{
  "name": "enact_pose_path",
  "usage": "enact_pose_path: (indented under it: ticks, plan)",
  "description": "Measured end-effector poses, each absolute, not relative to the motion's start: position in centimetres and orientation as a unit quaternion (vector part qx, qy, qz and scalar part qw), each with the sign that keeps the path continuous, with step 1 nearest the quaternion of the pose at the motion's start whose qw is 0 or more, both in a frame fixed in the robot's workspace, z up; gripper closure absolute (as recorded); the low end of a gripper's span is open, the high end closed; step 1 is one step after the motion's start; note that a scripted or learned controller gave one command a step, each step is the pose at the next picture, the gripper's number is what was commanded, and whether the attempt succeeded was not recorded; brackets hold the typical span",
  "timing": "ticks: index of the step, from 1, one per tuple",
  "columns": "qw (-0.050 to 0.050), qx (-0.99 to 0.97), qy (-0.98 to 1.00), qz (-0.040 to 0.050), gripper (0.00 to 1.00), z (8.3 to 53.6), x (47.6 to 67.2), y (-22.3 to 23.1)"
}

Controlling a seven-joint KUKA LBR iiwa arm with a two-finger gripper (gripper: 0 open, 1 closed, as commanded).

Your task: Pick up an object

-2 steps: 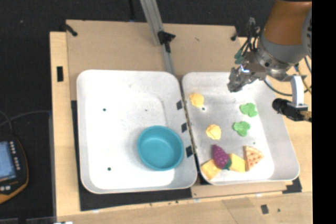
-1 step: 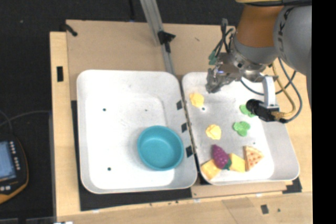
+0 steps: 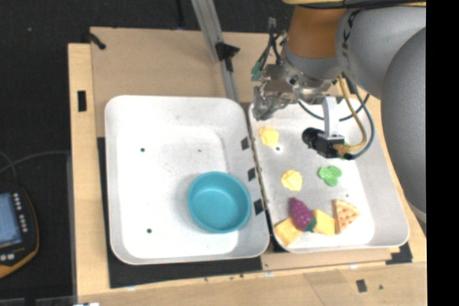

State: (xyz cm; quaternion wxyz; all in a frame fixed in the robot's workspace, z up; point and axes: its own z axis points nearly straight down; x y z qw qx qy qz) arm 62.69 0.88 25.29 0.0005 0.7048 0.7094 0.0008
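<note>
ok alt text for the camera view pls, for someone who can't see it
A grey and orange robot arm reaches in from the right, its gripper low over the far left corner of the right bin, near a small yellow piece. That bin also holds small toy foods; the left bin holds a blue bowl.

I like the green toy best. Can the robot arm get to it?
Probably yes. The green toy lies apart from the other pieces in the right bin, nothing covering it, and the gripper hangs over that bin's far corner.

A robotics lab: a plywood bench (image 3: 165, 61) bears two white bins (image 3: 129, 154); a handheld controller pendant (image 3: 14, 222) lies alongside; dark floor surrounds.
</note>
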Motion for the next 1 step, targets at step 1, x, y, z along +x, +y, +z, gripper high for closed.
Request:
enact_pose_path:
  ticks: [1]
  plan:
    - [0.000, 0.705, 0.709, 0.0000, 1.00, 24.08, 63.28, 5.09]
